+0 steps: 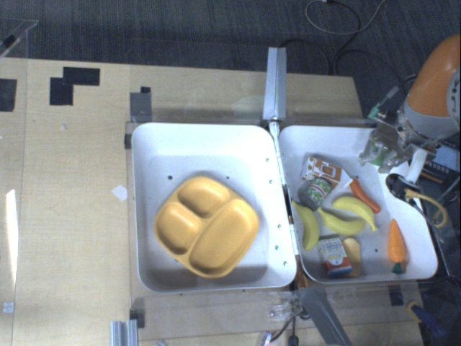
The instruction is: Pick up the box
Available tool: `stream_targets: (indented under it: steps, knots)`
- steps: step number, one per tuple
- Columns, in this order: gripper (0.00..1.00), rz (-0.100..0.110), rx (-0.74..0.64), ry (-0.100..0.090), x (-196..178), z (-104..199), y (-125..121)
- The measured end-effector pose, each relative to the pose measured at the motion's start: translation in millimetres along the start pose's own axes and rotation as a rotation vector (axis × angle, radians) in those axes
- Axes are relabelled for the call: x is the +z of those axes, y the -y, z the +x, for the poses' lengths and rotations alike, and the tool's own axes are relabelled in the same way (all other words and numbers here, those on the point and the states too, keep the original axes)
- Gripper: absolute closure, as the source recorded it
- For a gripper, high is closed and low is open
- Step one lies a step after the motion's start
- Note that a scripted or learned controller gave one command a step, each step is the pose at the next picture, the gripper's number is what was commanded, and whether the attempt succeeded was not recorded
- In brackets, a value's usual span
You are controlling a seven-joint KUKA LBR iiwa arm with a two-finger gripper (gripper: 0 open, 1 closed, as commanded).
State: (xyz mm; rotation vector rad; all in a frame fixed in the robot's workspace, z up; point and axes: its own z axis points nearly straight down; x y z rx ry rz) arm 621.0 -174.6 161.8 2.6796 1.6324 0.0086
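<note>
Box (321, 169): right bin (425, 265), upper left part, long axis slanting; lies left of and just below the gripper (379, 153) at the bin's far-right rim. Grip state: cannot tell.

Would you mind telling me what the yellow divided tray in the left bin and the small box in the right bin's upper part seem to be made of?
The yellow tray looks like moulded plastic with a smooth, slightly glossy finish: rounded lobes and soft highlights. The box appears to be printed cardboard, with flat faces, crisp edges and orange-and-white graphics, though a plastic toy is possible.
</note>
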Motion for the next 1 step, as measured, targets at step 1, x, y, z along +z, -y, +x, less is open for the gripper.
stream_targets:
  steps: [1]
  knots:
    - [1.00, 0.002, 0.049, 0.000, -44.4, 54.0, 36.6]
